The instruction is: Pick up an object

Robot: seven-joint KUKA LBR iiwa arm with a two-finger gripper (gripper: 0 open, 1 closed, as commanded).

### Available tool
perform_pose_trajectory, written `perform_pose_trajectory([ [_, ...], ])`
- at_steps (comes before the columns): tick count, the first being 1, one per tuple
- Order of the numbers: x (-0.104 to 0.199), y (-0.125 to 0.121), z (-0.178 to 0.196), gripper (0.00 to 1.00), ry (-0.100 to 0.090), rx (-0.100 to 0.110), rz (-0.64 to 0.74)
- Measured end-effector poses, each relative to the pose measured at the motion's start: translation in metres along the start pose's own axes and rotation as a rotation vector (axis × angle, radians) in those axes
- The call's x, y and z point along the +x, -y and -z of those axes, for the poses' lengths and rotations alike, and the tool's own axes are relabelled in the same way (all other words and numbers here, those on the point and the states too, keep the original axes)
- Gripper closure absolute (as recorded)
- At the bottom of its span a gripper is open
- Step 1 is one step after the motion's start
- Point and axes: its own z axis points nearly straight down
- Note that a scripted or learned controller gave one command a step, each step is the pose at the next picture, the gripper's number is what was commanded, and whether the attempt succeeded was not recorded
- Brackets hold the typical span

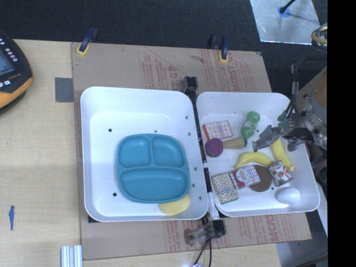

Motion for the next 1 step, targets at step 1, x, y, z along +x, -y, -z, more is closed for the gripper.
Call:
perform_pose_trajectory([
  [1,-0.0625,-0.0279,-0.0982,0.0,0.001,0.006,-0.003],
])
